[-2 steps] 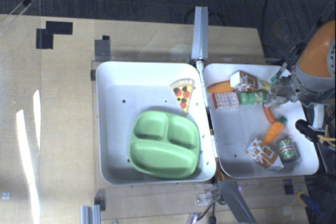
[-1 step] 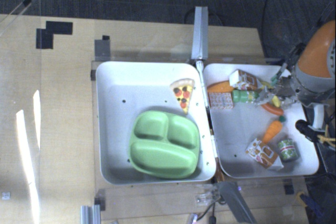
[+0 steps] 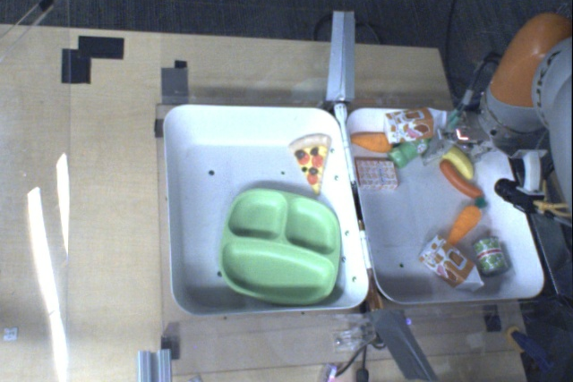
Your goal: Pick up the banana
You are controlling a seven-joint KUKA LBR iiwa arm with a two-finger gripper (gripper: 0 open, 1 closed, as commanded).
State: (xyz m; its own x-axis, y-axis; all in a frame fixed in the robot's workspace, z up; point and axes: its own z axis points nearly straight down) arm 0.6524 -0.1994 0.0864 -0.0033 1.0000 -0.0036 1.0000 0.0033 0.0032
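the banana (image 3: pixel 458 163) lies in the right bin (image 3: pixel 528 286), near its far right corner, touching a red sausage (image 3: pixel 463 182) just in front of it and not yet lifted. the arm (image 3: pixel 528 76) hangs over that corner with the pincer (image 3: pixel 463 134) just above the banana, but i cannot tell its state. judging from this, the approach is largely made, while the grasp and lift are left to do.

Arm (image 3: pixel 537 76) cut off at right edge; hand (image 3: pixel 465 135) fingers too small to tell.
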